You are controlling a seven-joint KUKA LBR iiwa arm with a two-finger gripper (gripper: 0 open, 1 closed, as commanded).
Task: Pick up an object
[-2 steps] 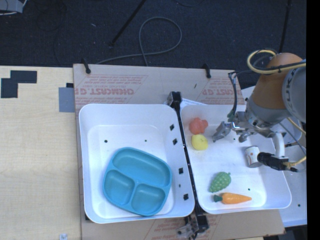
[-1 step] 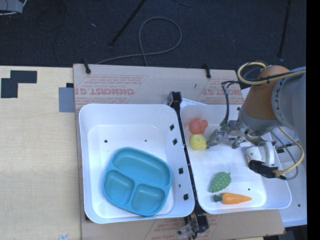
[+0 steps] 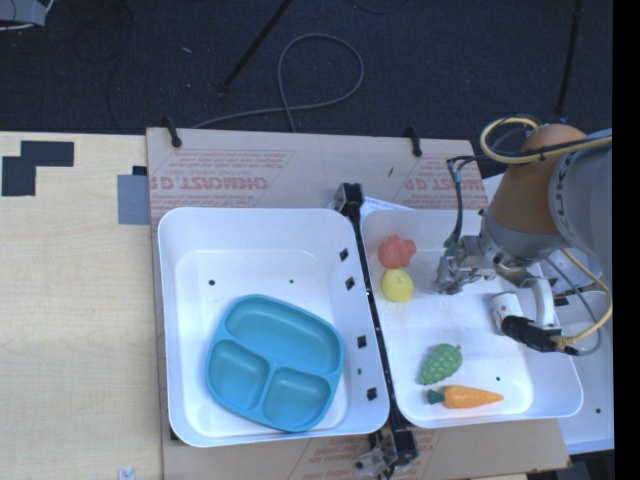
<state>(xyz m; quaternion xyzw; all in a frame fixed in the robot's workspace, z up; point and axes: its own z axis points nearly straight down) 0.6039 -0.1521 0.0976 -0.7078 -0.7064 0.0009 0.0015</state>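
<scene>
Nothing is lifted yet: the gripper (image 3: pixel 452 276) hangs over the right bin (image 3: pixel 560 393) near its far edge, beside the yellow fruit (image 3: pixel 397 286); I cannot tell its grip.

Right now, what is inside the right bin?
The right bin holds a red-orange toy, a yellow fruit, a green bumpy toy and a carrot. The pincer hangs over the bin; whatever lies under it and the arm is hidden.

Blue divided tray (image 3: pixel 274 361) in left white bin (image 3: pixel 190 243); black cables (image 3: pixel 320 58) on dark floor.
</scene>
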